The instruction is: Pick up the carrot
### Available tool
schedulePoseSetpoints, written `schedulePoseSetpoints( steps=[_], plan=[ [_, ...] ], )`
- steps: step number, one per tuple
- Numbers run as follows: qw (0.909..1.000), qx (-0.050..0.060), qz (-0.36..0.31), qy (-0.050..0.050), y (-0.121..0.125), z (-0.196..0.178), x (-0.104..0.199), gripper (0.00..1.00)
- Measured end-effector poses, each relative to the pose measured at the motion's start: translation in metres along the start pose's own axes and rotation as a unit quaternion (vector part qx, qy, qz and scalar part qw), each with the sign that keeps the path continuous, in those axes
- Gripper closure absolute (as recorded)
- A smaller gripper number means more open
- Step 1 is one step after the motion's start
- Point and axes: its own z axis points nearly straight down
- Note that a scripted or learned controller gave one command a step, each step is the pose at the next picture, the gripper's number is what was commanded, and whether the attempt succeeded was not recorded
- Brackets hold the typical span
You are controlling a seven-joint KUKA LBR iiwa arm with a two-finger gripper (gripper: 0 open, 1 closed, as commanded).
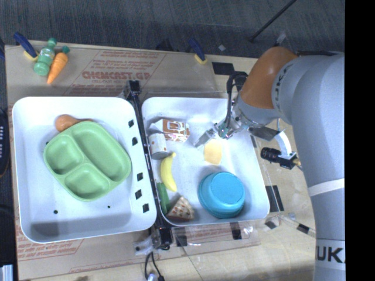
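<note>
An orange carrot with a green top lies on the cardboard bench top at the far left, outside both bins, beside a green bottle. Another orange rounded item lies in the left bin, partly hidden behind the green divided plate; I cannot tell what it is. My gripper hangs low over the upper middle of the right bin, just above a pale yellow chunk and far from the carrot. Nothing shows held in it.
The right bin holds a blue bowl, a banana, a small can, a brown and white packet, a pizza slice and a green item. The arm covers the bin's right side.
</note>
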Motion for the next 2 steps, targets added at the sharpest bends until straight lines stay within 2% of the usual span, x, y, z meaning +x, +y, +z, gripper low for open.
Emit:
schedulePoseSetpoints(
  steps=[1,2],
  plan=[
    [0.9995,0.003,0.032,0.003,-0.007,0.001,0.003,0.00],
    [0.9968,0.001,0.080,0.000,-0.019,-0.047,0.008,0.00]
  ],
)
